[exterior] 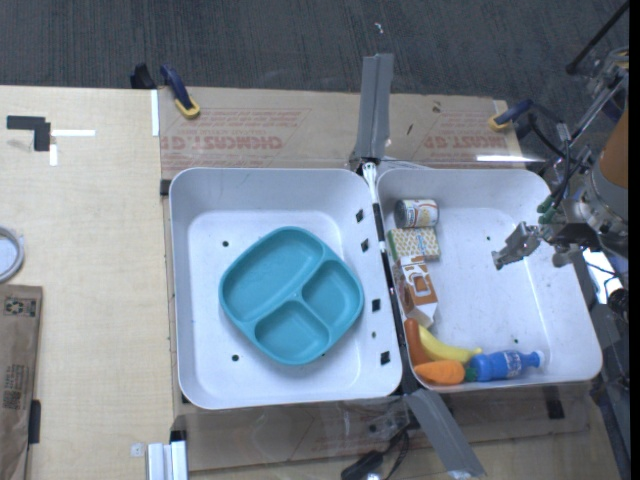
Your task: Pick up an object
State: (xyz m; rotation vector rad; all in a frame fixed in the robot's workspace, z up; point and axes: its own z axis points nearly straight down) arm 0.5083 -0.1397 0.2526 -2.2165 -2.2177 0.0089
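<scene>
Objects (pixel 418 268) along right bin's (pixel 560 298) left wall.

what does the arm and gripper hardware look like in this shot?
The gripper is small, metallic grey, with thin pale fingers over the right bin. Behind it is a dark grey wrist block, with thin dark cables running up and right. An orange patch shows at the frame's right edge.

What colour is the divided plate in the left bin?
Teal blue. The divided plate shows plainly in the camera view, lying in the left bin.
</scene>
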